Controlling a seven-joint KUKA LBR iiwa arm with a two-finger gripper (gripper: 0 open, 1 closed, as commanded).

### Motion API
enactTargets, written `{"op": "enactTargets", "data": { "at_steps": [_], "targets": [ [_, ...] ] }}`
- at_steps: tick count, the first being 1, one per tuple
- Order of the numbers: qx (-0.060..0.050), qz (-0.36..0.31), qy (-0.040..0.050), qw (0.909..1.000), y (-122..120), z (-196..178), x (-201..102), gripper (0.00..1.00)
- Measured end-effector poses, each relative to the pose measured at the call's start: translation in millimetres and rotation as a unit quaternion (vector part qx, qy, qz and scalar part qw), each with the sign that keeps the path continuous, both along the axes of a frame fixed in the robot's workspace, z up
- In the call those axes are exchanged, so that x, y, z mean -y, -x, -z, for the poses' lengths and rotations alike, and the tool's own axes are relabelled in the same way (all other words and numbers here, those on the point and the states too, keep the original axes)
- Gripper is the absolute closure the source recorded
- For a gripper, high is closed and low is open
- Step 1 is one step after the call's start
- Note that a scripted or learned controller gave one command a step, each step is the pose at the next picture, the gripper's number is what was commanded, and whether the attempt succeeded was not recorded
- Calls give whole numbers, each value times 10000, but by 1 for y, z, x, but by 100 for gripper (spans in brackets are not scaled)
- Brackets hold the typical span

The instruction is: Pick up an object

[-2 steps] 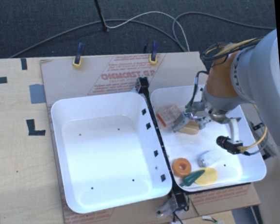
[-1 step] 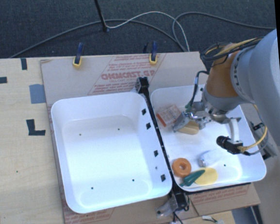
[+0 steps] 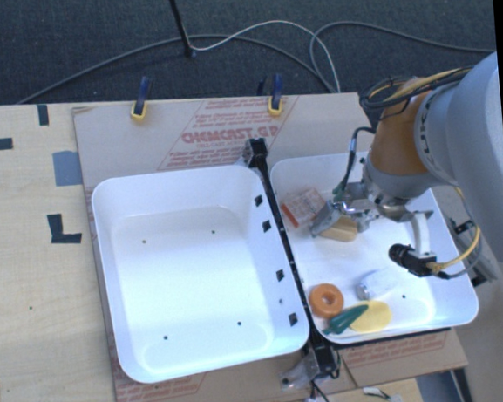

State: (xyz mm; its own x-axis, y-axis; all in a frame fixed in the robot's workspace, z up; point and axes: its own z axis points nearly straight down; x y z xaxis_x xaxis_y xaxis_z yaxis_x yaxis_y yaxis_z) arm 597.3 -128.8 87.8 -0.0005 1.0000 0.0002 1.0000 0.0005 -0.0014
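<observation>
Two shallow white plastic bins are set side by side on a brown cardboard sheet (image 3: 219, 133) printed with red lettering. The left bin (image 3: 188, 271) is seen beside the right bin (image 3: 436, 311), a black clip strip (image 3: 277, 237) between them.

Held in the right bin: a clear packet with red print (image 3: 302, 205) near the back left; a tan wooden block (image 3: 345, 229) just right of it; an orange ring (image 3: 327, 299) by the front left wall; a green and yellow plastic piece (image 3: 360, 317) at the front; a small pale translucent item (image 3: 370, 282) just above that.

The two-finger gripper (image 3: 339, 218) of the grey arm (image 3: 468, 124) is lowered onto the tan block; whether it is open, closed or gripping cannot be told.
</observation>
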Motion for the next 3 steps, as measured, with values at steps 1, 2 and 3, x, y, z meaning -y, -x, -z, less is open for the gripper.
{"op": "enactTargets", "data": {
  "at_steps": [1,2,3],
  "targets": [
    [0,0,0,10000,0,0,0,0],
    [-10,-2,-3,10000,0,-8,0,100],
    [-4,345,-2,9994,-22,0,18,100]
  ]
}}
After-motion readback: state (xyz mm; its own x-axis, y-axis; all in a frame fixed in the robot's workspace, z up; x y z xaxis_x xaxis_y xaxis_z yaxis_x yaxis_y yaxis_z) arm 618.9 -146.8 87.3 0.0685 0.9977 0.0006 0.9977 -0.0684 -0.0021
